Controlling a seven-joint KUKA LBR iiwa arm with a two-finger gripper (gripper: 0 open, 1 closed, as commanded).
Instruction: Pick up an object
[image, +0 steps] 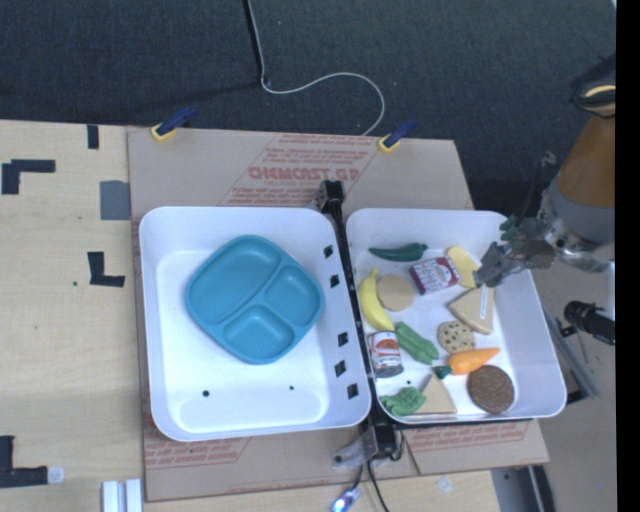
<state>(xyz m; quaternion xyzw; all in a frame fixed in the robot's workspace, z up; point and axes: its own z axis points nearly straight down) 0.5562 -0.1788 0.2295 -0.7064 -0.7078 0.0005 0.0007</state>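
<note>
The right bin (520, 232) holds several toy foods: a green pepper (398, 251), a yellow piece (462, 265), a red-and-white packet (433, 274), a banana (373, 300), a cheese wedge (473, 312), a carrot (470, 361) and a brown patty (490, 388). My gripper (493, 268) hangs over the bin's upper right part. It is just right of the yellow piece and above the cheese wedge. Nothing visibly hangs from it.
A blue divided plate (255, 297) lies in the left bin (160, 300). Also in the right bin are a small can (386, 353), a green pickle (416, 342), a cookie (453, 334) and a green leaf (402, 402). A black divider (345, 290) runs between the bins.
</note>
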